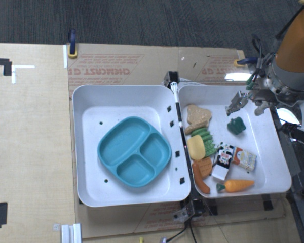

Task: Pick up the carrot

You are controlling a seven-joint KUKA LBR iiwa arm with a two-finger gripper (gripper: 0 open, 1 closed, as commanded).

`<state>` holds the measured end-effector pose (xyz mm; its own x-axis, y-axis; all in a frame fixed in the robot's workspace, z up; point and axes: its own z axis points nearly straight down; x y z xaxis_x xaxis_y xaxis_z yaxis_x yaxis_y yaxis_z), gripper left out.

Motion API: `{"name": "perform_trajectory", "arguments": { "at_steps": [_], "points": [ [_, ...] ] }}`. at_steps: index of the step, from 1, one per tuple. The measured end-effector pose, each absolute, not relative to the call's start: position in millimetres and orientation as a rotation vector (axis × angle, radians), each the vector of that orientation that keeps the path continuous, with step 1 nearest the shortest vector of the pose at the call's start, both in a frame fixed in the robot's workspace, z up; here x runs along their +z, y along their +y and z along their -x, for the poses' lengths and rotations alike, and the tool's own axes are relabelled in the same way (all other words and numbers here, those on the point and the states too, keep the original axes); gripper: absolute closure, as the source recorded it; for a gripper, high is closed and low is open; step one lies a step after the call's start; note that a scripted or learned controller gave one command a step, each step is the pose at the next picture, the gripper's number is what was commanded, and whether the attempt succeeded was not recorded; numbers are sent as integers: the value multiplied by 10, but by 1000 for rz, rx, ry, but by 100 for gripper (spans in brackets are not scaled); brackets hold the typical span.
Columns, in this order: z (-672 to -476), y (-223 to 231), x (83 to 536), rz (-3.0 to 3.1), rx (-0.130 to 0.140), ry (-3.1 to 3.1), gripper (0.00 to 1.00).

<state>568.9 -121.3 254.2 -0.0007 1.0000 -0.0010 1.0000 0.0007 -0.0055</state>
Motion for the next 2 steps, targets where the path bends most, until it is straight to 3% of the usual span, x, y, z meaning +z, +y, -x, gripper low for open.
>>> {"name": "perform_trajectory", "arguments": {
  "at_steps": [1, 2],
  "points": [
    [-5457, -391, 1904, 2543, 8, -1840, 0],
    [-4944, 111, 1906, 2628, 8, -1716, 0]
  ]
}}
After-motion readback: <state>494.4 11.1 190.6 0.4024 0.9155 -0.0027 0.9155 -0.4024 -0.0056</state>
